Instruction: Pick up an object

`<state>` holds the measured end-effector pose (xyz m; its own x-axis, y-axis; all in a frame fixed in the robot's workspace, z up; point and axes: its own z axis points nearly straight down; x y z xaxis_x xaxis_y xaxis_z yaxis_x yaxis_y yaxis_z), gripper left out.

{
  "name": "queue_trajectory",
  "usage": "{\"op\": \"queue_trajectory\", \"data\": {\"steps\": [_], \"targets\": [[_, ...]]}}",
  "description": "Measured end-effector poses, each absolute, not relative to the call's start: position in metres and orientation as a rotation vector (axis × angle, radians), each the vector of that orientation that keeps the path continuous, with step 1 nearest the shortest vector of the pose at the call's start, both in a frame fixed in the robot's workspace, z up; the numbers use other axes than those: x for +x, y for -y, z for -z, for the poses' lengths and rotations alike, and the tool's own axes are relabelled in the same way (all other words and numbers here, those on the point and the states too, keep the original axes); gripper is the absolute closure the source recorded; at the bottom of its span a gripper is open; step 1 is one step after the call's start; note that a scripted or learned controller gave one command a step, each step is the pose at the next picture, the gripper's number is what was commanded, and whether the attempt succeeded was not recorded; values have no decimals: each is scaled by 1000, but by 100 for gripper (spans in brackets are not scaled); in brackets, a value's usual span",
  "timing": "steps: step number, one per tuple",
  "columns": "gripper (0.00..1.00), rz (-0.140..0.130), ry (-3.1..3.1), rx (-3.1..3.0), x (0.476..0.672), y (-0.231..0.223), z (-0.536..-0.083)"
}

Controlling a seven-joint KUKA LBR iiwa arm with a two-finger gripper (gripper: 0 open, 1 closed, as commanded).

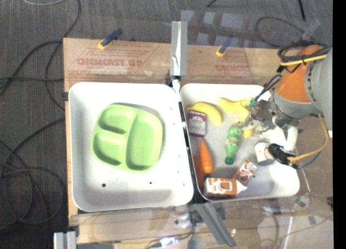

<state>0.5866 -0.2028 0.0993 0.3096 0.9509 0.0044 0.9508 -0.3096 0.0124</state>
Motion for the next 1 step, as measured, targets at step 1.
{"op": "queue_trajectory", "data": {"steps": [1], "targets": [[100,3,-2029,2402,603,158,-194]]}}
